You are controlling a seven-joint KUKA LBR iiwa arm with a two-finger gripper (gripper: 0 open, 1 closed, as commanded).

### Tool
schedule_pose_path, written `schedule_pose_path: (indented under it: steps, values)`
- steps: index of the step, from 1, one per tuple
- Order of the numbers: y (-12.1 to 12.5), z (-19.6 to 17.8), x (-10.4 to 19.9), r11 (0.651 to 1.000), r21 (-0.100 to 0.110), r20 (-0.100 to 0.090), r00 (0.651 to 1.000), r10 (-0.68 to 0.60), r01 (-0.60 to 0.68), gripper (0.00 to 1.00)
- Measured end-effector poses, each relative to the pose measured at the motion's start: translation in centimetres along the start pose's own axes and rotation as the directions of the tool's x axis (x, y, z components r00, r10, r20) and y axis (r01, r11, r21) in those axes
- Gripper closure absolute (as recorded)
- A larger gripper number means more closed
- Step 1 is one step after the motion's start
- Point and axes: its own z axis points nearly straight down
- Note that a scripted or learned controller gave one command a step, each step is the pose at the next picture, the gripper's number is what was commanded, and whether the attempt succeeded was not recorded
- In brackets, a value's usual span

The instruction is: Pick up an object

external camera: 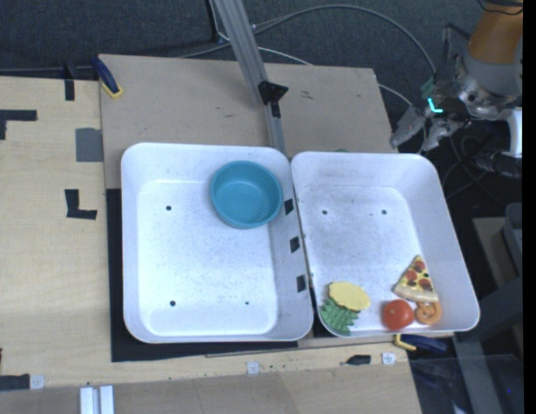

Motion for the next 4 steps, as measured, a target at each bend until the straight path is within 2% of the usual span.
schedule_pose_path:
  steps: [1,2,4]
  values:
    - [0.0,0.0,0.0,1.000,0.000,0.000,1.000,0.000,0.000,0.00]
    - [0.4,5.4,1.0,1.000,0.005,-0.001,1.000,0.000,0.000,0.00]
    - [0.2,17.1,1.1,1.000,0.005,-0.001,1.000,0.000,0.000,0.00]
